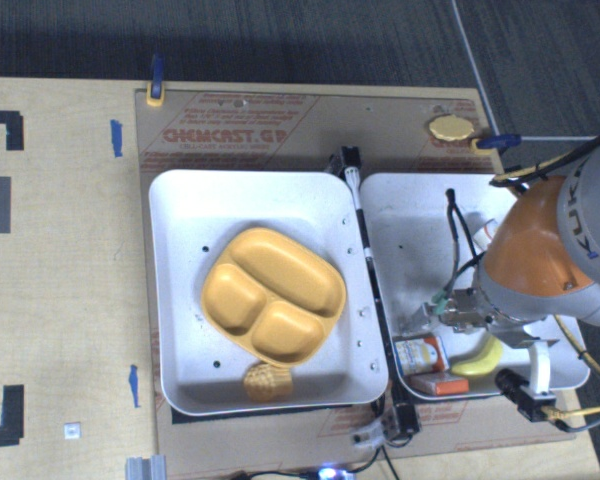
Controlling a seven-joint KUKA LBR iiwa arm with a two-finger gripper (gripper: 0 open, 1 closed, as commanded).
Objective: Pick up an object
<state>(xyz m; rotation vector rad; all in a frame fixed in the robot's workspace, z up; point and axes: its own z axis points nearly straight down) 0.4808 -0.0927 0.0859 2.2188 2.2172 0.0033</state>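
Tool (pixel 458 318) and wrist hung low over the right bin (pixel 405 208), near its front edge, and whether the tool was apart or together I could not tell, since the grey housing and the orange band of the arm (pixel 535 248) covered it from above. Nothing could be seen gripped, so as a judgement the pick was not yet made: the descent looked done or nearly so, with the closing and the lift left to do. Just in front of the wrist, on the bin floor, lay a banana (pixel 477 359), partly under the arm, and beside it to the camera's left a small carton (pixel 421 353) with an orange and white label, with a flat orange piece (pixel 440 387) at the front wall; any of these could have been the object, and they lay close together, so a grasp might have caught two or nudged one aside. Black cables (pixel 463 243) looped beside the wrist. In the left bin (pixel 180 208), well apart, sat a yellow divided tray (pixel 272 293) turned at an angle, with a brown round thing (pixel 267 379) touching its front corner. A round wooden disc (pixel 450 128) rested on the surface (pixel 60 268) behind the right bin
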